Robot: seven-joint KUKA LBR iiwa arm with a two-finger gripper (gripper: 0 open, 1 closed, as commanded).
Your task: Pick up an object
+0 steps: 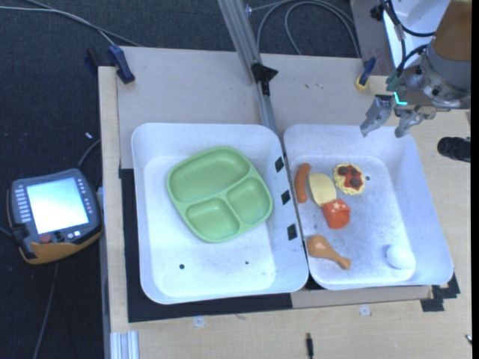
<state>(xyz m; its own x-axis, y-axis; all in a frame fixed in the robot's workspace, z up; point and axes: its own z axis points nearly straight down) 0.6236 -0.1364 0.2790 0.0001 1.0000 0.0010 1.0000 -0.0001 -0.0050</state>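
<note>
Above the right bin's (419, 172) far rim, the end effector (389, 126) hovers, fingers apart

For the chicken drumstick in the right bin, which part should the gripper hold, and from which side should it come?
Probably the narrow bone end of the drumstick, taken from above, with the fingers closing across its length. It lies flat and apart from the other food, and the gripper is open.

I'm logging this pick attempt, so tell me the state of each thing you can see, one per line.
End effector: open, holding nothing, above the right bin's far edge.
Green divided plate: flat in the left bin, compartments bare.
Hot dog: lying beside the cheese wedge.
Mini pizza: flat.
Tomato: resting.
Chicken drumstick: lying.
White egg: resting.
</note>
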